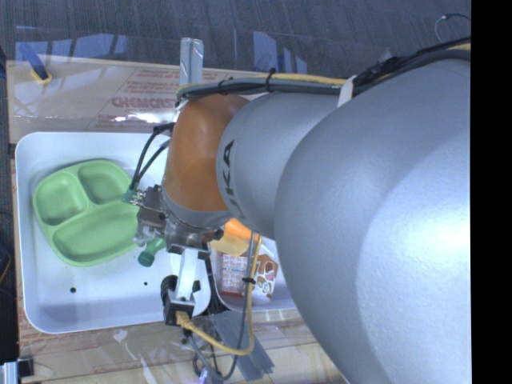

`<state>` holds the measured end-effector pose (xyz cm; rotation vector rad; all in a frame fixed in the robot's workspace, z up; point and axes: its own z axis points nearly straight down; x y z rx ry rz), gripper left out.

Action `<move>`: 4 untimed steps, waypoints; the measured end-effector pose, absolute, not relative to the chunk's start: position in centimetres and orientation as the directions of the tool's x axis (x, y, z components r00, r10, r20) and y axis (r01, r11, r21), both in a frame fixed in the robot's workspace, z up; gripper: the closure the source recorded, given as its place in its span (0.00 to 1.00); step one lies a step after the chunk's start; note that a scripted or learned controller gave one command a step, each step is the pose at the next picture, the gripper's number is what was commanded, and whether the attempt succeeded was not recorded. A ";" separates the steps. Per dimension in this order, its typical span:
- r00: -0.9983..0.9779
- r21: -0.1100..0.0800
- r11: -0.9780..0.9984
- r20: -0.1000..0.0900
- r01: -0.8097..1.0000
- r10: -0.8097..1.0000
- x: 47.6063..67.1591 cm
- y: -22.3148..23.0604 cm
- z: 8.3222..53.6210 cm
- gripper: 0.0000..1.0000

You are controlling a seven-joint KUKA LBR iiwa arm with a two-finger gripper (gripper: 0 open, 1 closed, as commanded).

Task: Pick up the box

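- A grey robot arm (360, 214) with an orange band (196, 158) reaches in from the right, over a shallow white bin (88, 298).
- The gripper (164, 229) hangs low over the middle of the bin, close to its near edge. Whether it is apart or together cannot be told, as the wrist hides it.
- The box (242, 269) is a small printed carton, orange at the top. It lies by the bin's near right corner, just right of the gripper and partly under the arm.
- The box looks like light, thin card, stiff enough to hold but easy to crush. A gentle hold across its narrow sides would probably suit it best.
- A green divided plate (84, 210) fills the bin's left half, and a small green piece (148, 256) (what it is cannot be told) sits just beside the plate's near right edge.
- There is bare floor along the near left edge. The box has little room, with the rim close by and the arm above it.
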<state>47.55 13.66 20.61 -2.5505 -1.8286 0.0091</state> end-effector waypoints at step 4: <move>0.198 -0.007 -0.198 -0.002 0.980 0.980 47.5 13.8 19.7 1.00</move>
